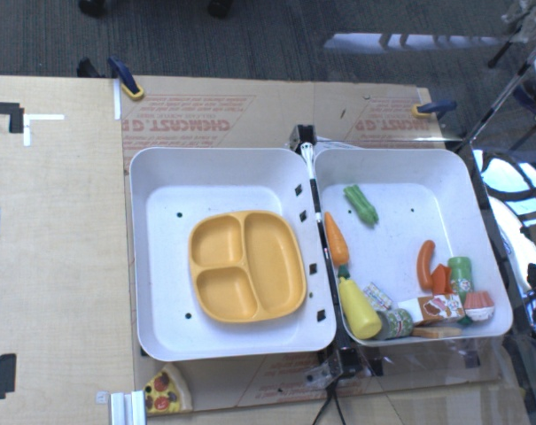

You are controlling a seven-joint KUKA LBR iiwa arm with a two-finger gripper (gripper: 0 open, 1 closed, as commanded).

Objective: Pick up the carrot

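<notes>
The carrot, orange with a small green top, lies along the left wall of the right bin, its green end pointing toward the front.
The left bin holds a yellow divided plate. In the right bin lie a green pickle, a yellow bottle, an orange sausage and several small packaged items in the front right corner. A pizza slice toy lies on the bench in front.
</notes>
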